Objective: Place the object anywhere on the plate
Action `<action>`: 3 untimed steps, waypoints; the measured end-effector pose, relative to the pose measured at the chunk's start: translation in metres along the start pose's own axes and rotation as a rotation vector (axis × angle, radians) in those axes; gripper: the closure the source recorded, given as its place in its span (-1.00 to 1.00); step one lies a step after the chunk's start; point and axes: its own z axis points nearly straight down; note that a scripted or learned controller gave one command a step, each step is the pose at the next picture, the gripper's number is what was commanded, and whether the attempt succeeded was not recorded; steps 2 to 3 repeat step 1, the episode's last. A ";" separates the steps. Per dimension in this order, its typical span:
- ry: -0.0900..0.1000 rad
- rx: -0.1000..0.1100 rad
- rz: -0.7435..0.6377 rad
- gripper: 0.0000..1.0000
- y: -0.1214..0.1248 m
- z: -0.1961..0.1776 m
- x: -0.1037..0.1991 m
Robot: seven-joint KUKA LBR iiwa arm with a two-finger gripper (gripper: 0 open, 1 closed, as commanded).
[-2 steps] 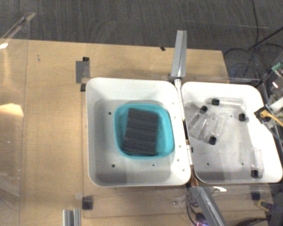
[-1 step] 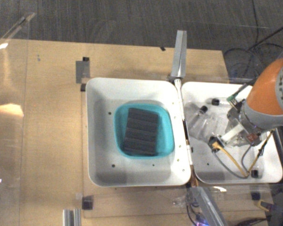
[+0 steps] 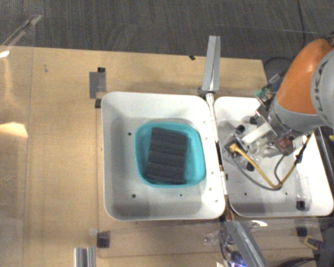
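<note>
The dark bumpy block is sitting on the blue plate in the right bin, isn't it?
Not quite. The dark block does sit on the blue plate, but both are in the left bin, not the right bin. The camera view shows this.

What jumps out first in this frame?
The turquoise plate in the middle of the left bin, with a dark ridged block lying on it. Next, the grey arm with its orange band at the right, its gripper over the right bin, apart from the block.
</note>
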 end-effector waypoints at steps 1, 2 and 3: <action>-0.001 0.002 -0.169 1.00 -0.046 0.015 0.064; -0.001 0.002 -0.169 1.00 -0.046 0.015 0.064; -0.001 0.002 -0.169 1.00 -0.046 0.015 0.064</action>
